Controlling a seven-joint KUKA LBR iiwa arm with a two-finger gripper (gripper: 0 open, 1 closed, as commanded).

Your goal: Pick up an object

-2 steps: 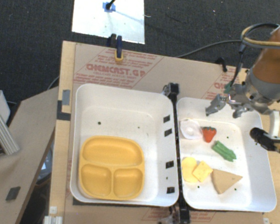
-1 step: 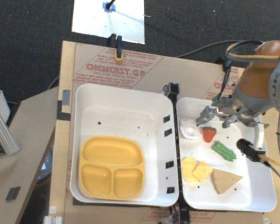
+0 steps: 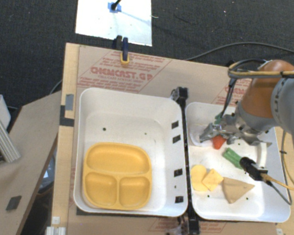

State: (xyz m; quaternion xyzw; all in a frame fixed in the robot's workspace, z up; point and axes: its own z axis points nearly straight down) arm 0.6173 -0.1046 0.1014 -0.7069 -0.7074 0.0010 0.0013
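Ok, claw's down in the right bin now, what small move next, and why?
Probably close the claw and lift slightly. It sits low in the right bin, right over the small red piece, apart from the green piece; whether the red piece lies between the fingers isn't clear, so lifting would test it.

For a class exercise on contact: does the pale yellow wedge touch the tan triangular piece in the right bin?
Apart. The camera view shows a strip of white bin floor between the pale yellow wedge and the tan triangular piece.
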